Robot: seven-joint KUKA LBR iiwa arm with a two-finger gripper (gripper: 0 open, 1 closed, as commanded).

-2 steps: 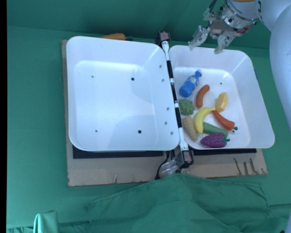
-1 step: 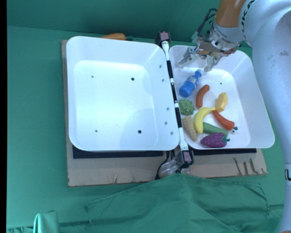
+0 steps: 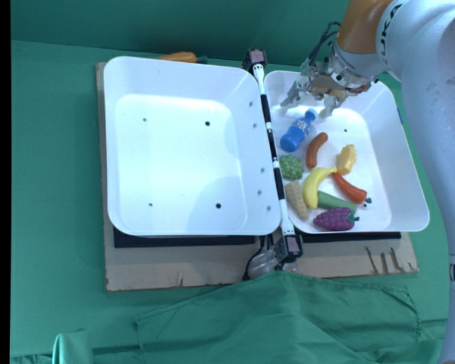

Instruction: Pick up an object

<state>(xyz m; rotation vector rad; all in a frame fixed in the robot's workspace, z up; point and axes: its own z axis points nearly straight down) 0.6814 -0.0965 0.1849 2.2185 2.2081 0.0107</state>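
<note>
Fingers [image 3: 297, 94] of the gripper [image 3: 313, 97] spread apart, pinching nothing, over the right bin's [image 3: 390, 139] far edge. Nine toys lie inside: one blue bottle [image 3: 296, 132] nearest, one banana [image 3: 315, 184], one grape bunch [image 3: 334, 219] near the front edge, six others.

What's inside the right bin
The right bin holds a blue bottle, sausage, banana, corn, purple grapes and other toy foods. The pincer covers its far end.

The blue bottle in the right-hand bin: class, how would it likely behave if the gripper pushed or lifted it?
The blue bottle lies on its side, so its round body would probably roll when nudged. It looks like a small plastic toy, likely light and stiff. Its smooth surface may slip between the fingers of the gripper.
</note>
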